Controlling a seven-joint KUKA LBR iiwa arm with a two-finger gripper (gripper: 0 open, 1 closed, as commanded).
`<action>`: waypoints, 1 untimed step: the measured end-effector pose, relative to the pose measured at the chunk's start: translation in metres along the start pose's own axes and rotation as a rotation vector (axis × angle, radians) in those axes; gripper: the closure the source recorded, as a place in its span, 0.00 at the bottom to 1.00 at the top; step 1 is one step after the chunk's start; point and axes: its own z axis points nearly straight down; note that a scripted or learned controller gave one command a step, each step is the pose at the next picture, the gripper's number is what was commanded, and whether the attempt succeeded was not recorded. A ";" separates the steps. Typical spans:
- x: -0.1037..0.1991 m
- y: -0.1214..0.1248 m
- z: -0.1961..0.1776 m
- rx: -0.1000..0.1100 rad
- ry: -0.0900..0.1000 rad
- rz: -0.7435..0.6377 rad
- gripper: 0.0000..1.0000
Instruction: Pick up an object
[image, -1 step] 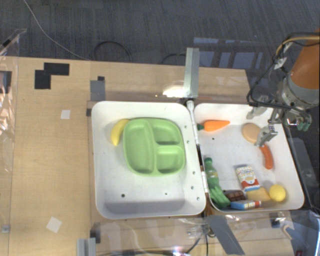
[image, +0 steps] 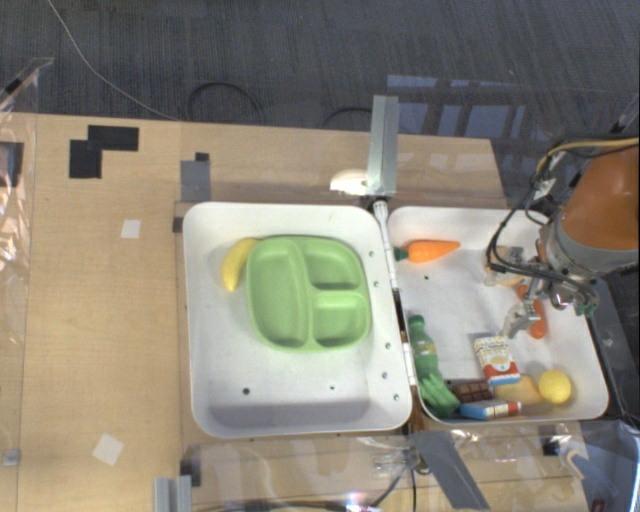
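Observation:
My gripper (image: 529, 312) hangs low over the right part of the right bin (image: 455, 285), under the orange wrist band (image: 603, 205). A small orange-red thing (image: 539, 324) lies right at its tip; I cannot tell whether it is held. An orange carrot (image: 432, 250) rests at the bin's far left. A small white and red carton (image: 495, 360) stands just in front of the gripper. A yellow lemon (image: 554, 386) sits in the front right corner. A green bottle (image: 424, 346) lies along the left wall.
The left bin (image: 215, 380) holds a green divided plate (image: 305, 292) and a yellow banana (image: 236, 262) beside it. A dark bar (image: 468, 390) and a red and blue marker (image: 487, 410) lie along the right bin's front wall. A metal post (image: 383, 145) stands behind the bins.

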 end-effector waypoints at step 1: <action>-0.009 0.003 0.012 -0.001 0.005 0.001 0.00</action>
